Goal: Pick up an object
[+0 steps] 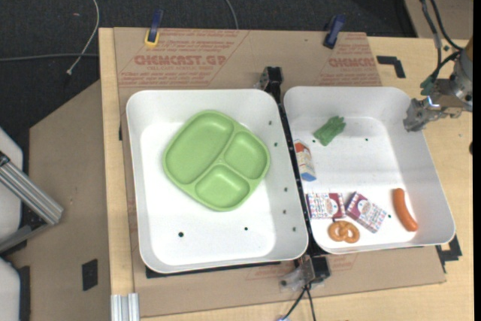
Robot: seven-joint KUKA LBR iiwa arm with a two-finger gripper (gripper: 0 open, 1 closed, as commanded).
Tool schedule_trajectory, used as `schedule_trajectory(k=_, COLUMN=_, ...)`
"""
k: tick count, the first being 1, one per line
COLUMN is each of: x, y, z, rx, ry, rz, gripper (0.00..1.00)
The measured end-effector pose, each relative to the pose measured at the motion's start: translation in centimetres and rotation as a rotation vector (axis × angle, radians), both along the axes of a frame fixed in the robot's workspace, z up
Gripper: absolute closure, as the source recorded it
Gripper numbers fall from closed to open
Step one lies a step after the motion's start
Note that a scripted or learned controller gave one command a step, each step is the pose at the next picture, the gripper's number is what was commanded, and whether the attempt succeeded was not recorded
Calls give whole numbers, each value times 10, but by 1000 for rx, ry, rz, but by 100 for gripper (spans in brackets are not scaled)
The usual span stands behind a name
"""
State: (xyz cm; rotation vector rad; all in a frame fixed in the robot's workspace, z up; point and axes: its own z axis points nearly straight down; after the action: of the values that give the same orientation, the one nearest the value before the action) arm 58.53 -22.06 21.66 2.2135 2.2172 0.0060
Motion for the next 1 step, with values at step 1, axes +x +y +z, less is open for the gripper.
schedule_trajectory(k=1, x=1, y=0, z=9, rx=2, ry=5, rz=-1, gripper=100)
